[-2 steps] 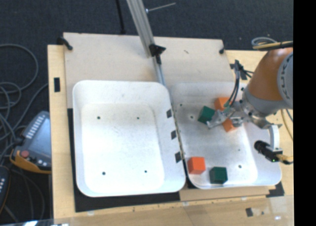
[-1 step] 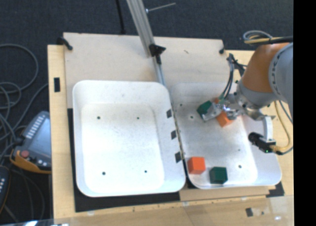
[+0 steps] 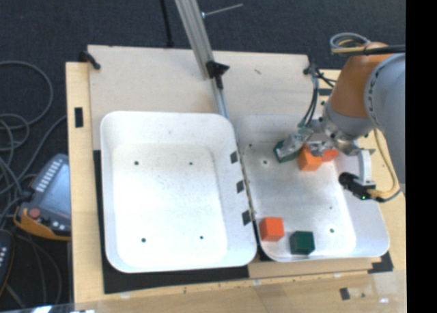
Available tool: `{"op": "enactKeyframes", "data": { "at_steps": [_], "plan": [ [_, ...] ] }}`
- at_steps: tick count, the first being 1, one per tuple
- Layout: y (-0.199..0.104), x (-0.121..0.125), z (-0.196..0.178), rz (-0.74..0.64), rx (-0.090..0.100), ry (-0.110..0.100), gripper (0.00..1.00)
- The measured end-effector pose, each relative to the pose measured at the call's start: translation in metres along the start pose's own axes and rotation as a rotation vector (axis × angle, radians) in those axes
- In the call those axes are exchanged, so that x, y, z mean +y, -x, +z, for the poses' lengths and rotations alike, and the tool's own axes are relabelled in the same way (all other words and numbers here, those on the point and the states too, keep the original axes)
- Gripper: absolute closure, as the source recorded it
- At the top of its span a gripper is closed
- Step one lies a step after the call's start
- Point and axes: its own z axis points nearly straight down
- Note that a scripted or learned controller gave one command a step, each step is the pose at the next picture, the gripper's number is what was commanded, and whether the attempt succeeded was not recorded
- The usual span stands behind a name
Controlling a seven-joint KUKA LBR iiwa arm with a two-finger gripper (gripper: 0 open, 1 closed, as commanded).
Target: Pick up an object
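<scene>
Dark carpet all round, cables (image 3: 20, 117) looped on the floor at left, a teach pendant (image 3: 46, 195) lying beside the bench (image 3: 164, 65). Bench is pale wood with an aluminium post (image 3: 194, 21) rising from its back edge, slanting up and left out of frame.

Camera view: two shallow white bins side by side. Left bin (image 3: 171, 188) has only speckled floor and a few dark holes. Right bin (image 3: 307, 202) carries the objects.

Arm (image 3: 365, 96) reaches in from the right, orange band above the wrist, over the back right part of the right bin. Hand (image 3: 308, 151) hangs below the wrist over the upper middle of that bin. An orange block (image 3: 311, 161) sits right at the hand's tip, partly covered by it from above. Cannot tell whether the block is actually between the fingers or just under them, and cannot tell if the hand is spread or pressed together.

Second orange cube (image 3: 272, 228) lies near the front left corner of the right bin, well apart from the hand. Dark green cube (image 3: 302, 241) just beside it on the right, close to the front rim, not touching it.
</scene>
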Motion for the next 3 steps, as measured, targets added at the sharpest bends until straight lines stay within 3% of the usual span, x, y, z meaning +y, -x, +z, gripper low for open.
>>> {"op": "enactKeyframes", "data": {
  "at_steps": [2,3],
  "plan": [
    [0.005,0.016,0.002,0.002,-0.001,-0.003,0.00],
    [0.001,0.020,-0.010,-0.005,0.005,0.001,1.00]
  ]
}}
